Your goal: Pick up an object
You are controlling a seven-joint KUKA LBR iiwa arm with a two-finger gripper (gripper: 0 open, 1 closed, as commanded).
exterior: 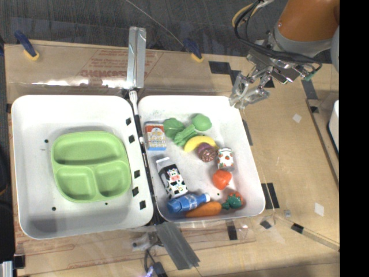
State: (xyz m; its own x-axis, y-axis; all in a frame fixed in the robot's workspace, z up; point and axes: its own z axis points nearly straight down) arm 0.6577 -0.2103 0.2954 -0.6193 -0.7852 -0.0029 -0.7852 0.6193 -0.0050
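In the camera view we saw the robot's metal two-finger hand (247, 94) hovering over the right white plastic bin's (249, 149) upper right corner, its fingers spread apart and holding nothing. Inside that bin lay small toy foods: a yellow plastic banana (196, 142), an orange carrot (203, 210), a blue bottle (185, 203). The left bin (23, 154) held a green divided tray (90, 166).

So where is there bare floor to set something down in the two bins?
Left bin: bare strips all around the green tray. Right bin: crowded through the middle and near edge; a bare strip lies along the far wall, behind the green toy.
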